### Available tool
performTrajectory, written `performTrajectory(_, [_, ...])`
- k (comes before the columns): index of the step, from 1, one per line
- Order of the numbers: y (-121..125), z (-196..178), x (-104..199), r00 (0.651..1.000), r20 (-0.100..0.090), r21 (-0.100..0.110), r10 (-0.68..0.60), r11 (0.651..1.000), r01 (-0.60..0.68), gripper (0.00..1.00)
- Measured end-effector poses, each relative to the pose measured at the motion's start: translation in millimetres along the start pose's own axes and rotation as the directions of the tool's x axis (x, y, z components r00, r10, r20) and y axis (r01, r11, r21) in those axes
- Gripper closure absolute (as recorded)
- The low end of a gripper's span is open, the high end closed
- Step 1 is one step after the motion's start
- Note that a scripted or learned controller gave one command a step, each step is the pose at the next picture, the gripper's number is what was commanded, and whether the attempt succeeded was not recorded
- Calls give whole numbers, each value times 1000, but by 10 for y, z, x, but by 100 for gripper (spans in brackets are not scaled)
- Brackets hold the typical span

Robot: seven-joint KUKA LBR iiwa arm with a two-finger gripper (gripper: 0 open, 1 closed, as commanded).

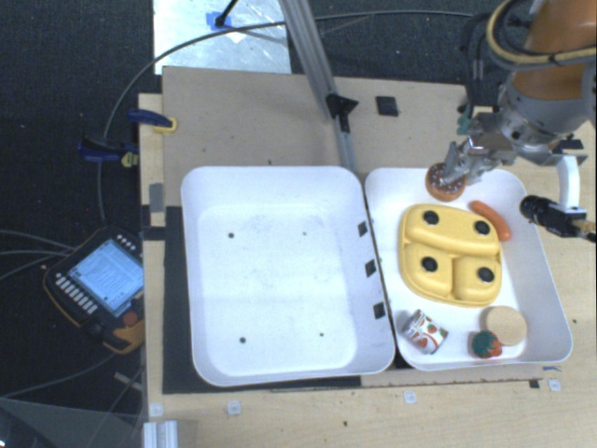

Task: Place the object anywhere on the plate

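A yellow plate [452, 253] with three compartments lies in the middle of the right bin [550, 292]. A brown round chocolate doughnut [445, 184] sits at the bin's far edge, just beyond the plate's far left corner. My gripper [464, 160] hangs directly over the doughnut's right side, at or very close to it, with the arm coming in from the upper right. An orange sausage [491, 218] lies against the plate's far right edge.
Near the right bin's front edge are a small tipped can [424, 331], a red strawberry [484, 344] and a tan round bun [506, 323]. The left bin [201, 250] adjoins on the left. A metal pole [312, 54] slants over the bench's back.
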State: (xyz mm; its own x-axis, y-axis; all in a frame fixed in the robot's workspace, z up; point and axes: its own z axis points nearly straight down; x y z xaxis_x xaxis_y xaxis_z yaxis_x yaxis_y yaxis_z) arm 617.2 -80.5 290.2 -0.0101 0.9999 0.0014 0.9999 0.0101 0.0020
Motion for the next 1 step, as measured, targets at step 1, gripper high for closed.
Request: performTrajectory(1, [49,104,584,1000,-1,0,0,1000,0,100])
